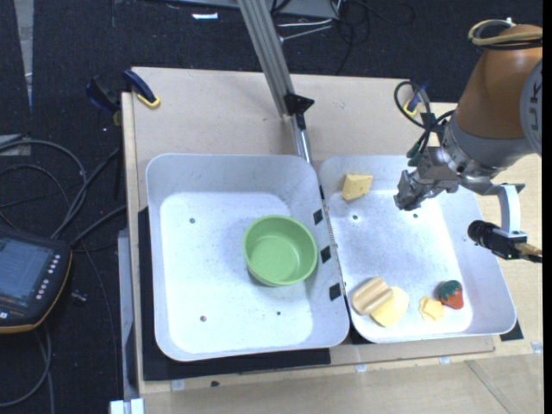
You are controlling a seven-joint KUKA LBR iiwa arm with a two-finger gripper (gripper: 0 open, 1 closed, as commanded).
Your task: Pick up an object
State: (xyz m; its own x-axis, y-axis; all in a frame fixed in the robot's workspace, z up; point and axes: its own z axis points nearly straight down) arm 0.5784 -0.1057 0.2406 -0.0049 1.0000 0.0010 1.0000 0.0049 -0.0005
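Note:
My gripper (408, 198) hangs over the back of the right bin (483, 257), above bare floor. A yellow wedge-shaped piece (356, 185) lies left of it in the bin's back left corner, apart from the gripper. Near the front of the same bin lie a tan and yellow bread-like piece (379, 300), a small yellow piece (431, 309) and a red and green strawberry-like toy (450, 294). A green bowl (279, 249) stands in the left bin (172, 197), close to the divider. Nothing shows between the fingers.
A slanted metal pole (274, 59) crosses the bench from the back and ends near the bins' divider. Blue and yellow clamps (138, 89) sit at the bench's back left corner. A handheld pendant (26, 279) rests off the bench at left.

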